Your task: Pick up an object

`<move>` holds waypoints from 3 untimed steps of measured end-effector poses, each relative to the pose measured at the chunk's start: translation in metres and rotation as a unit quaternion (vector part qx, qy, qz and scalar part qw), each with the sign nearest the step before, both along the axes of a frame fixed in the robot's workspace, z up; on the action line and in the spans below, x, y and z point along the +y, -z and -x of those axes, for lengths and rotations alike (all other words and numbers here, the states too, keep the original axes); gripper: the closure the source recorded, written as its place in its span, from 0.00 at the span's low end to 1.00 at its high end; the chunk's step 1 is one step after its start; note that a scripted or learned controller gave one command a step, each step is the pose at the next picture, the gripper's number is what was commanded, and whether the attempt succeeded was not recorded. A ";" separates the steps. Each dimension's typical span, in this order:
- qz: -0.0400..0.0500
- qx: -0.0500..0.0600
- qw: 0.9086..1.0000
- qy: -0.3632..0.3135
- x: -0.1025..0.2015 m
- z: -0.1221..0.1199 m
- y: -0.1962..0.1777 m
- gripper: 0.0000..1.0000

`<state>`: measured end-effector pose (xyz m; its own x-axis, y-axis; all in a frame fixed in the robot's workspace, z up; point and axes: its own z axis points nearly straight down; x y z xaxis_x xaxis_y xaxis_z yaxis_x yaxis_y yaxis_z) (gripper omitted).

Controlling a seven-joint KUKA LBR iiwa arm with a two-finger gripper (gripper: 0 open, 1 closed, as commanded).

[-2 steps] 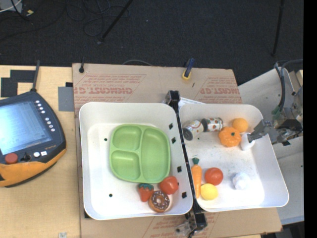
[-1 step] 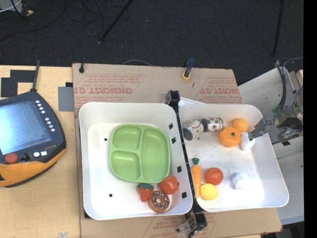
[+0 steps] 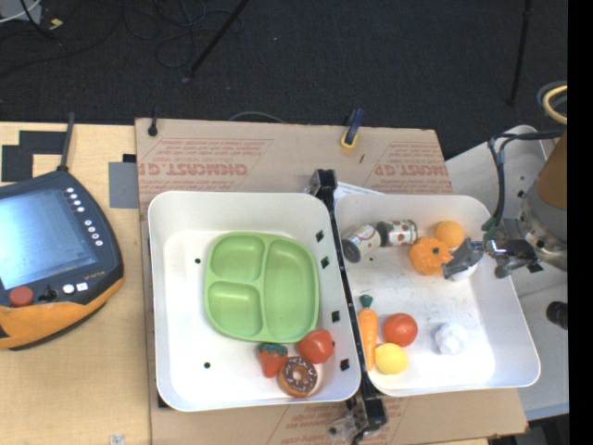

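Down on the desk [image 3: 56, 378], a sheet of cardboard [image 3: 278, 160] sits under both bins, its red print upside down from here; it looks like "CHEWCAST, G.D", though that reading is shaky. The left bin [image 3: 176, 248] carries a green divided plate [image 3: 262, 286], and below it a red tomato [image 3: 316, 345], a strawberry [image 3: 271, 358] and a chocolate doughnut [image 3: 299, 376], all huddled near the front wall. Over to the right bin [image 3: 505, 350]: here is the arm [image 3: 547, 211], reaching in over the right wall, and the end effector [image 3: 480, 256] hangs just above the bin's upper right part, its dark fingers spread apart with nothing between them, one fingertip touching or just beside the small orange pumpkin [image 3: 427, 256]. An orange ball [image 3: 449, 234] sits just behind that pumpkin. A little bottle [image 3: 380, 235] lies on its side, long axis running left to right, its label too small to read. At the front, a carrot [image 3: 368, 334] points toward the front wall, with a red tomato [image 3: 400, 329], a lemon [image 3: 390, 359] and a white crumpled thing [image 3: 451, 338] nearby. Far left, a teach pendant [image 3: 51, 248], screen lit.
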<state>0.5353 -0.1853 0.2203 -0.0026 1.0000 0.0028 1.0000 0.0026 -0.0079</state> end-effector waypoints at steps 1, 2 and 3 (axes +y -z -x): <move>0.000 0.000 1.000 0.002 0.011 0.003 0.052 0.00; 0.000 0.000 1.000 0.002 0.017 0.001 0.097 0.00; 0.000 -0.002 1.000 0.001 0.020 0.001 0.135 0.00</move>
